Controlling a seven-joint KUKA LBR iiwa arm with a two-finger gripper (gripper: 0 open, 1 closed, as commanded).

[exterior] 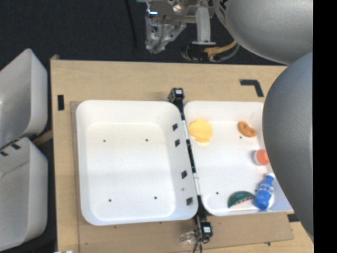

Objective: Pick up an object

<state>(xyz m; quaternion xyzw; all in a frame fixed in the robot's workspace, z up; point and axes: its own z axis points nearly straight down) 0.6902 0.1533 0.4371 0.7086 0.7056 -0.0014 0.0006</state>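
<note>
5 objects lie in the right bin (pixel 226 207): yellow piece (pixel 200 130), orange ring (pixel 246 129), red piece (pixel 261 156), blue bottle (pixel 265 192), green piece (pixel 239 198). Gripper (pixel 158 38) hovers beyond the bench (pixel 121 78), its state unclear.

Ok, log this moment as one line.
gripper: raised behind bins | right bin: yellow object, orange ring, blue bottle, green piece | nothing held

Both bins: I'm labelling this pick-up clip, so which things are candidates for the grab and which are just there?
Candidates, all in the right bin:
yellow object
orange ring
red-orange object
green object
blue bottle

Just there:
left bin
gripper, raised beyond the bins
</note>
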